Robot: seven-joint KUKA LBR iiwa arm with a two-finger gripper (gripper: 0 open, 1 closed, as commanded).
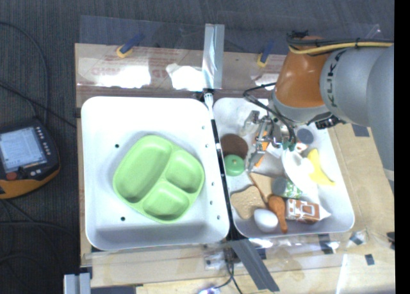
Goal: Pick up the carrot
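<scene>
The carrot (277, 208) lies near the front of the right bin (339, 212), orange, tilted a bit, thin end pointing toward the front wall. It is packed in: a white egg (266, 219) touches it on the left, a small printed carton (302, 210) sits just beside it on the right, and a slice of bread (243, 201) lies under or against the egg side. Behind it are a white bottle-like item (296, 166), a banana (319, 166), a green round piece (234, 165) and a dark brown round thing (232, 144).

The gripper (261, 140) is low in the back half of the same bin, over the clutter and well apart from the carrot. Nothing is visibly between its fingers. Whether the fingers stand apart or together cannot be told; wires and metal parts blur the tips. The arm (333, 88) comes in from the right and crosses the bin's back corner, so the wrist hangs over the far items, not the target.

The left bin (96, 158) holds just a green divided tray (160, 177), likely a drop spot, not relevant yet.

Judged step: approach, grasp not started. The gripper would need to travel toward the front of the bin. Risk: tight neighbours, so the egg or carton could be caught or shoved instead of the carrot.
</scene>
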